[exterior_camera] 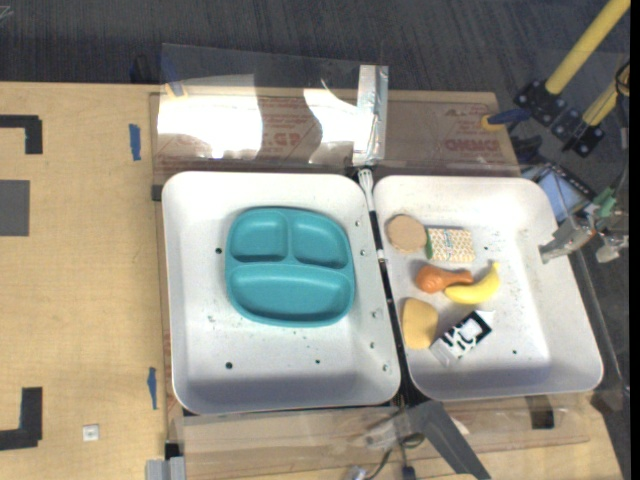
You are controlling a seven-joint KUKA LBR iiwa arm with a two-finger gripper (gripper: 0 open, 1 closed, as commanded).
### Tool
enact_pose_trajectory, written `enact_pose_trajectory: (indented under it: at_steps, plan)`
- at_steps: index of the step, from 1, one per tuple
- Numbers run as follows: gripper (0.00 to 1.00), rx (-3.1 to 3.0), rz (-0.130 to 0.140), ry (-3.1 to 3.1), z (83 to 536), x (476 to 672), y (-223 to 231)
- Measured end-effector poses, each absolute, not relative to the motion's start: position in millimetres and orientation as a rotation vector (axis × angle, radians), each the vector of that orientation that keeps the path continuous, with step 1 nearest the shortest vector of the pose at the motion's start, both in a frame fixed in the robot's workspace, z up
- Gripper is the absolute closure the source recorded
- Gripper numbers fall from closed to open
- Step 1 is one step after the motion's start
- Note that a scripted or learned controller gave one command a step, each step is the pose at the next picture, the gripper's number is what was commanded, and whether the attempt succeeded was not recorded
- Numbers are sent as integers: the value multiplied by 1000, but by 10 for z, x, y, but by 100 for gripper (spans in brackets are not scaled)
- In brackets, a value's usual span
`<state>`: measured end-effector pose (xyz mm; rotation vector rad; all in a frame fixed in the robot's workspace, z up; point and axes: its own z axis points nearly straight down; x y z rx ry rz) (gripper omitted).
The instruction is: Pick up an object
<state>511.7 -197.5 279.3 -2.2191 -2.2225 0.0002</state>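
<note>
Gripper (578, 236) at right bin's (540, 363) far edge, fingers' state indiscernible; banana (474, 287) lies touching orange toy (432, 279) amid crowded items, so a grab risks slipping or snagging neighbours.

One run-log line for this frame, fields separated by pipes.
claw at right bin's right edge, nothing seen held | banana, carton, other foods in right bin | teal tray in left bin

This looks like a robot lab: a plywood worktop (80, 268) with black tape marks (25, 133), two white bins (190, 368), grey carpet (300, 8).
</note>
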Motion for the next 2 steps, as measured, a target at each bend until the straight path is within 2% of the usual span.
enact_pose_trajectory:
  at_steps: [1, 2]
  plan:
    - [0, -2193, -6, -2258, 878, 5027, -1774]
    - [0, -2250, -9, -2200, 873, 5625, -1442]
